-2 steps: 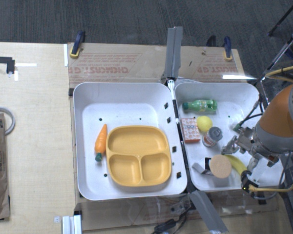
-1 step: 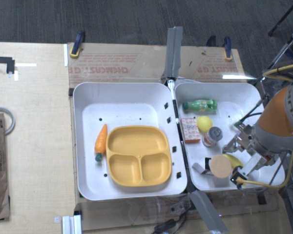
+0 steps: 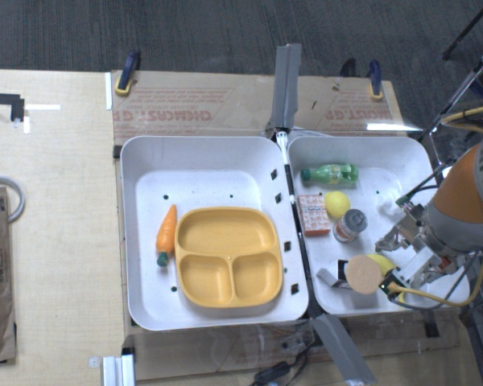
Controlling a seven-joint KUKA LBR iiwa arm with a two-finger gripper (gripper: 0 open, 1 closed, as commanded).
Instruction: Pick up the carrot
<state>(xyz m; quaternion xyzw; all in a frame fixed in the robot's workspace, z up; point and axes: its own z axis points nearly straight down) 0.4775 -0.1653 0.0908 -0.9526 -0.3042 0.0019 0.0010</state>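
- Camera view: I see the carrot [image 3: 167, 232] lying in the left bin [image 3: 137, 215], just beside the left edge of the yellow divided plate [image 3: 227, 257], its green end toward the near side
- The gripper [image 3: 362, 276] sits low in the right bin [image 3: 419, 163], well apart from the carrot; I cannot tell its state
- Near it I see a yellow lemon [image 3: 336, 204], a small can [image 3: 350, 225], a red-and-white box [image 3: 313, 215] and a green bottle [image 3: 330, 174]
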